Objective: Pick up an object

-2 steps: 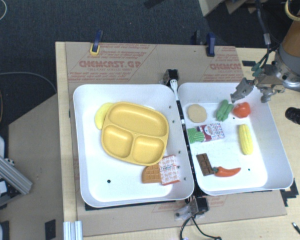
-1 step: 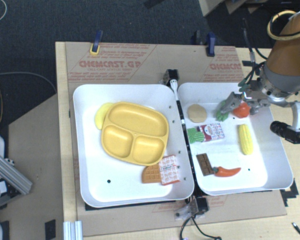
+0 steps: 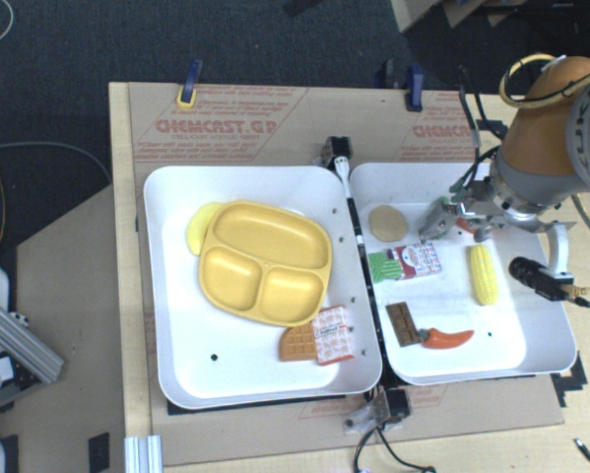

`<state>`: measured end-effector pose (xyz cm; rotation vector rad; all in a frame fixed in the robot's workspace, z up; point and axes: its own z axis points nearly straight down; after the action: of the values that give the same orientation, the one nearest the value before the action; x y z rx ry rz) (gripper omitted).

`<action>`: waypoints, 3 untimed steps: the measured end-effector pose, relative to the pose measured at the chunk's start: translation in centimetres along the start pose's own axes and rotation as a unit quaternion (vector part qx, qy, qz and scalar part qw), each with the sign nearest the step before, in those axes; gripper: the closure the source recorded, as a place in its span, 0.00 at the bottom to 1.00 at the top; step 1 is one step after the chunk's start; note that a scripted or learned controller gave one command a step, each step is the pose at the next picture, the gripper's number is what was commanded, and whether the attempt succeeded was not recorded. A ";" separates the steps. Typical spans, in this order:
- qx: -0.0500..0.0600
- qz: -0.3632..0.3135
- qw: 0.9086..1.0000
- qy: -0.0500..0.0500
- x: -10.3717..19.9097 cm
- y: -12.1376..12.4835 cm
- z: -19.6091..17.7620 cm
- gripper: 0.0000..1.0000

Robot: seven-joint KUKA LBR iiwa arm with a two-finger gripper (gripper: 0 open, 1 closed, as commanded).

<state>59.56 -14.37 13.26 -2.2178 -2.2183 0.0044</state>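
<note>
My gripper (image 3: 459, 223) hangs over the back of the right bin (image 3: 546, 348), open, with nothing between its fingers. It sits between a round tan cookie (image 3: 387, 224) on its left and a yellow corn cob (image 3: 484, 273) just in front of it. A green and red snack packet (image 3: 405, 263) lies in the bin's middle. Toward the front lie a brown chocolate bar (image 3: 402, 323) and a red chili pepper (image 3: 446, 339).
The left bin (image 3: 176, 264) holds a yellow divided tray (image 3: 264, 263) with a yellow piece (image 3: 200, 227) poking out from under it. A waffle (image 3: 297, 344) and a small wrapped packet (image 3: 332, 334) lie at its front. The arm's grey and orange wrist (image 3: 543, 131) stands over the right bin's back corner.
</note>
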 end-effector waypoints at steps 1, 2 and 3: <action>-0.005 0.001 1.000 0.001 0.1 0.3 4.6 0.00; -0.010 0.000 1.000 0.000 0.1 0.6 3.0 1.00; -0.004 -0.001 1.000 -0.001 1.2 1.0 -2.2 1.00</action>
<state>60.52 -13.22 15.49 -2.2219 -2.2256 -0.0026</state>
